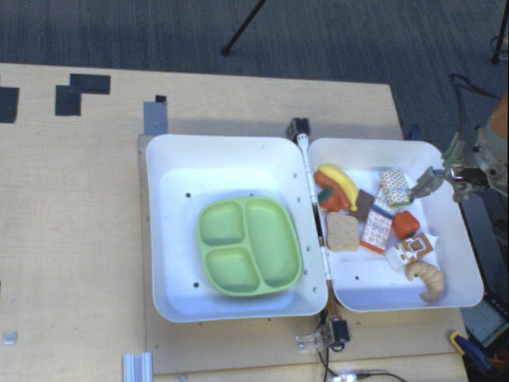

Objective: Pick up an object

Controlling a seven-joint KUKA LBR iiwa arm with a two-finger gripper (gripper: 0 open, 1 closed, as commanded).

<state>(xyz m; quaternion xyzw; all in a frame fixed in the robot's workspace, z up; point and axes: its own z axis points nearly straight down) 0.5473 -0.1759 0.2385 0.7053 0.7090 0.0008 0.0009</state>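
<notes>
Bins: you have two white bins side by side on the tabletop [71, 213], the left bin [171, 165] and the right bin [457, 245].
Left bin: it carries one green divided plate [250, 247] with three compartments, sitting toward the bin's near right corner.
Right bin: you can count eight small things here.
Far left corner: one banana [339, 183] lies over one orange-red piece [331, 200], touching it.
Middle: one dark brown block [365, 205], one slice of bread [343, 232] and one red-and-white packet [375, 231] sit packed together.
Far side: one patterned pale box [394, 186] lies tilted.
Right side: one red tomato-like piece [405, 224], one white-and-brown packet [411, 250] just nearer, and one croissant [427, 280] by the near right corner.
Tool: you see the tool [423, 185] over the right bin's far right part, just beside the patterned box; you cannot tell whether its fingers are spread or pressed together, and nothing shows between them.
</notes>
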